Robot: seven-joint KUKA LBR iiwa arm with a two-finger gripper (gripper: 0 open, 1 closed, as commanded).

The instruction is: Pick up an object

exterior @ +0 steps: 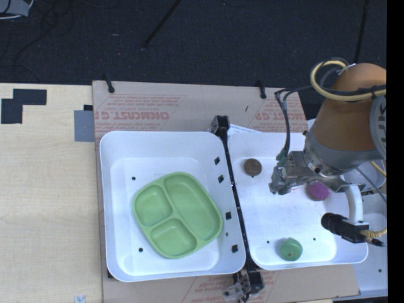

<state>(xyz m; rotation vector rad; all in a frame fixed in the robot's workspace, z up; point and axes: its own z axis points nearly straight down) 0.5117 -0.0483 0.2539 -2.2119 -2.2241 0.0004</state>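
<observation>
Gripper (282, 183) hung low in the right bin (265, 248), its state impossible to tell, between the brown object (252, 166) and purple object (317, 190). Nothing looked lifted; the pick remained undone.

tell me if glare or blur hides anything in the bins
Camera view: even lighting, no strong glare on the white right bin; the green tray, brown disc and green ball read clearly though softly; the pincer is dark and blurry, its detail lost.
</observation>
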